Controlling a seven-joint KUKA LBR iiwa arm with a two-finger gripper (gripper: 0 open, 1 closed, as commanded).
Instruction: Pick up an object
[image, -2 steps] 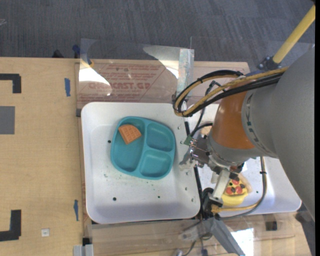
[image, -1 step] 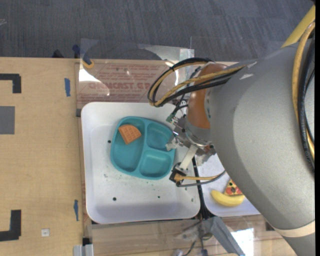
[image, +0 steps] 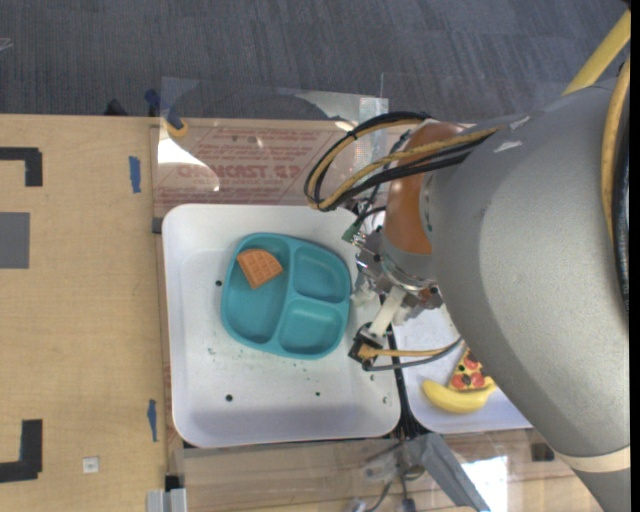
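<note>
Arm (image: 540, 250): grey and bulky, comes in from the right and covers most of the right side of the frame. Orange band (image: 405, 215) shows just above the wrist.

Bench (image: 80, 300): tan board, with bits of blue tape (image: 135, 172) along the edge beside the left bin.

Left bin (image: 200, 400): white and shallow, seen whole. A few small dark specks (image: 229, 398) lie scattered on its floor toward the near side.

Right bin (image: 445, 418): mostly hidden under the arm, only its near left corner visible.

Plate (image: 300, 330): teal, three compartments, lying flat in the upper middle of the left bin.

Claw (image: 378, 300): over the right edge of the left bin, just beside the plate's right rim. Can't tell how far open it is. Nothing seen in its grasp.

Banana (image: 455, 397): yellow, curved, in the near left corner of the right bin.

Toy pizza slice (image: 468, 376): red with pale spots, touching the banana's upper side, partly under the arm.

Waffle piece (image: 260, 267): orange-brown, in the plate's upper-left compartment, well apart from the claw.
</note>
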